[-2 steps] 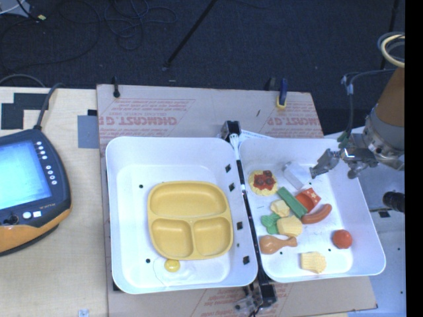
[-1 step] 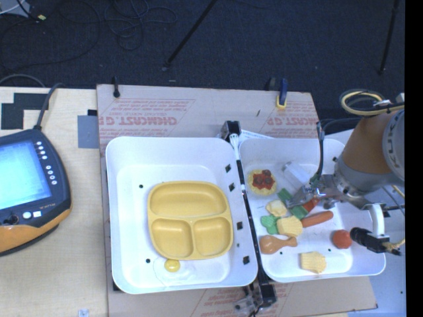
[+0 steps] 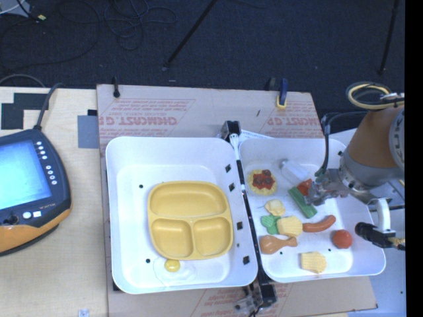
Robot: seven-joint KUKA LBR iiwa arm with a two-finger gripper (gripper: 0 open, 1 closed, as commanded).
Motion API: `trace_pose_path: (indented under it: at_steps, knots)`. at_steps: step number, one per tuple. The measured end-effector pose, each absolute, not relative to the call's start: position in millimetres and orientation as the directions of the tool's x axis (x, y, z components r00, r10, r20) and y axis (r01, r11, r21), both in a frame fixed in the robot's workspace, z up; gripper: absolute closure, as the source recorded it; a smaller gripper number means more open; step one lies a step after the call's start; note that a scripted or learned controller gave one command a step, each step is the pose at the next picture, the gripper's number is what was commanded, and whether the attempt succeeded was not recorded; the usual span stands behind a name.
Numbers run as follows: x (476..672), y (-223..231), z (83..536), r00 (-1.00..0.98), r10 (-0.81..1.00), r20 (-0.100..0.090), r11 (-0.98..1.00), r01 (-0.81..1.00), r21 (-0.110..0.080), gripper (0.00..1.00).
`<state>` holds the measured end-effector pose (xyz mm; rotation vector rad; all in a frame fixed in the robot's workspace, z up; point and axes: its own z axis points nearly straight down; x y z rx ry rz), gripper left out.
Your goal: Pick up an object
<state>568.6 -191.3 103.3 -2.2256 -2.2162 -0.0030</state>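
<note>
At the bench's left edge I see a teach pendant [image 3: 26,187] with a lit screen; the left bin [image 3: 125,154] carries a yellow divided tray [image 3: 190,218] at its centre and a small yellow piece [image 3: 172,265] near its front edge. In the right bin [image 3: 370,266] I see, from its left side, a small pizza [image 3: 263,181], a drumstick [image 3: 276,244], a cheese cube [image 3: 289,226], a green stick [image 3: 302,202], a sausage [image 3: 318,225], a ridged yellow piece [image 3: 312,261] and a red ball [image 3: 342,239]. The gripper [image 3: 316,193] sits at the green stick's far end beside a red piece [image 3: 303,187]; I cannot tell its finger state.
</note>
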Motion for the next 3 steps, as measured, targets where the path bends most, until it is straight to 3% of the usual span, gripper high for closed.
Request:
trace_pose_path:
  at_steps: [1, 2, 3]
  knots:
    - [506.6, -124.9, 142.4, -0.002, 1.0, 0.004, 0.002, 1.0, -0.008, 1.0]
    - [516.1, 18.9, 309.2, -0.015, 1.0, 0.004, 0.015, 1.0, 0.013, 1.0]
    - [509.3, 74.1, 379.6, -0.007, 1.0, 0.002, 0.007, 1.0, 0.004, 1.0]
